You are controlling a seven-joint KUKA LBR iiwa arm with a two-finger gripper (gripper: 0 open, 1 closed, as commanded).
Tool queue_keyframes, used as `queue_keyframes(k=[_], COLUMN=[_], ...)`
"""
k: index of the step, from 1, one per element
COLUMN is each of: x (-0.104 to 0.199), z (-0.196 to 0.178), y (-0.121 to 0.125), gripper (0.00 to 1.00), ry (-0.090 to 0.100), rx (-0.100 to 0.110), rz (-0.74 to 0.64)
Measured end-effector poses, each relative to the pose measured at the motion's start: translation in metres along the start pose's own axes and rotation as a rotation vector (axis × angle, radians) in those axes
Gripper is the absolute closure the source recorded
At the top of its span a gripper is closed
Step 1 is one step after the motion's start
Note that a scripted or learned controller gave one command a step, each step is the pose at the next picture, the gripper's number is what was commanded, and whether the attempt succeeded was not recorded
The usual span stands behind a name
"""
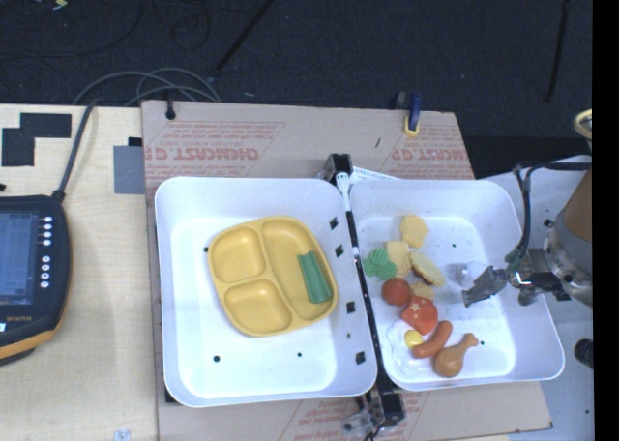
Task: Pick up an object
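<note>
The gripper [481, 286] sits at the right of the frame, low over the right bin [542, 357], reaching in from the arm [571, 265] at the right edge; its dark fingers point toward frame left, but they read as one blurred dark shape, so whether they stand wide or narrow I cannot tell, and nothing can be seen between them; just to the left of the tip lies the cluster of toy food that the task offers, in the left half of that bin; nearest is a small brown-and-yellow piece [426, 270], with a pale yellow piece [414, 230] above it and a green-and-yellow piece [387, 259] further left; below these sit a red tomato [395, 291] and a red piece [419, 313], then a sausage [432, 339] and a drumstick [455, 354] toward the lower part of the bin, both lying on a slant from lower left to upper right; so any pick is, in my judgement, a short move toward frame left, or down and left for the long pieces, whose axes would need crossing by the fingers; beyond, the left bin [184, 352] holds a yellow divided tray [253, 306] with a green block [314, 277] lying nearly upright in the frame in its right compartment, well apart from the gripper.
</note>
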State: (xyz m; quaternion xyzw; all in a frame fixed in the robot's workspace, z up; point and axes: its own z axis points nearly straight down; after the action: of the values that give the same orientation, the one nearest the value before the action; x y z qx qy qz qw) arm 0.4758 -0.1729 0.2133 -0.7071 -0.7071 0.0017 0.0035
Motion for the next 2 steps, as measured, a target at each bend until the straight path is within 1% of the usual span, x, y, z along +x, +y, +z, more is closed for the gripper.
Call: queue_keyframes(k=[1, 2], x=[-0.001, -0.005], z=[-0.008, 0.019], y=[0.000, 0.062], gripper=[1.00, 1.00], ry=[0.002, -0.001], rx=[0.006, -0.003], rz=[0.000, -0.002])
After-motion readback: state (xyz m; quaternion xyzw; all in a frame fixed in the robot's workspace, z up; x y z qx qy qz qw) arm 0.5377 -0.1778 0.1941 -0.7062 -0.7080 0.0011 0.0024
